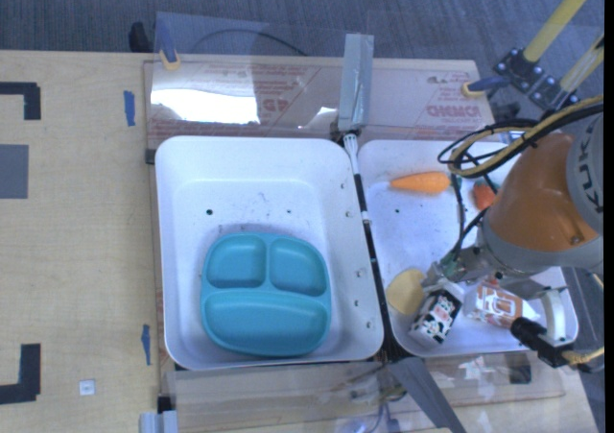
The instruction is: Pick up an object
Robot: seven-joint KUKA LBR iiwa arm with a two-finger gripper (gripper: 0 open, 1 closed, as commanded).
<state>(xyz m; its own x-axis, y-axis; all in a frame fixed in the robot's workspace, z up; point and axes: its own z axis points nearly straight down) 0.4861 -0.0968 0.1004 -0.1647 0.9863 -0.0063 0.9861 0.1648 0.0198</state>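
Gripper (451, 279) low in right bin (414, 229), grip state unreadable; black-and-white patterned object (435, 316) just below it, beside a yellow piece (404, 289).

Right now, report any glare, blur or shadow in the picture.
Camera view: bright glare on the clear sheet behind the left bin; soft shadow around the blue tray; the arm looks slightly blurred; the carrot is sharp; things under the arm in the right bin are hard to make out.
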